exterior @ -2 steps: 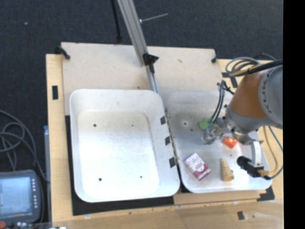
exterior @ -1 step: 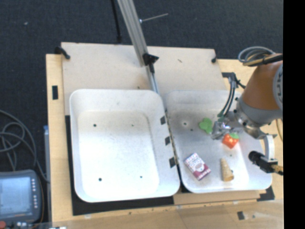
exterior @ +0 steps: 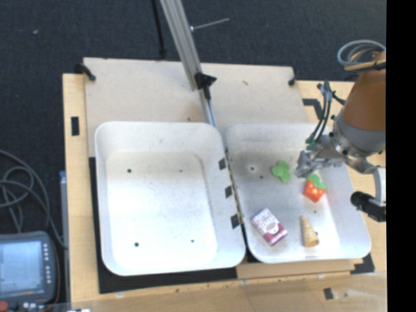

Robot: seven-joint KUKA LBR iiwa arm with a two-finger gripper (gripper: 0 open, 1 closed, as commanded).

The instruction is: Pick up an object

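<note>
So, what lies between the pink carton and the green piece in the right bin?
Nothing: in the camera view, bare white bin floor runs between the pink carton and the green piece.

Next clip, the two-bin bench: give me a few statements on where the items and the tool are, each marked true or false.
1. All four items lie in the right bin. True.
2. The pink carton sits in the left bin. False: it lies near the front of the right bin.
3. The tool is over the right bin, between the green item and the red-orange item. True.
4. The tan item is lifted off the bin floor by the tool. False: it lies on the floor near the front edge, apart from the tool.
5. The green item lies further back than the pink carton. True.
</note>
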